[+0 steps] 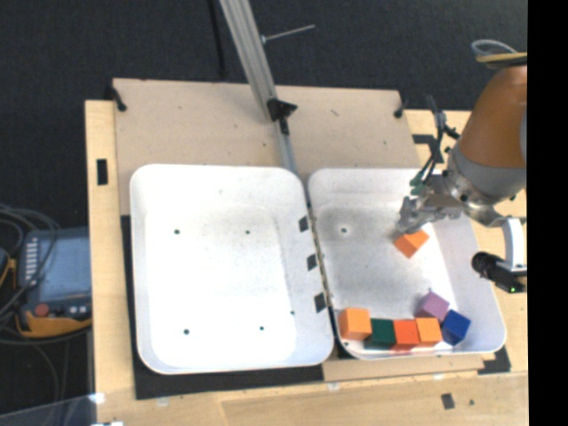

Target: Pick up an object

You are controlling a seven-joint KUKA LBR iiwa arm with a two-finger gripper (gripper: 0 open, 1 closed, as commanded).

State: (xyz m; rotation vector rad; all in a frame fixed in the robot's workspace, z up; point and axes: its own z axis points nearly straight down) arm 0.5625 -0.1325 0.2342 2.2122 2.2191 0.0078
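dark carpeted floor (106, 25) around all sides. light wooden bench (102, 327) with a brown board (337, 114) laid across its far part. black mat (231, 378) showing at the near edge. slanted aluminium rail (244, 34) rising from the far side, black clamp (281, 109) at its foot. at left, a grey pendant box (58, 269) with coiled black cables (13, 229). even overhead light.

Even, bright light from above. The white bins (222, 264) glare slightly. Shadows are soft; detail is slightly blurry throughout.
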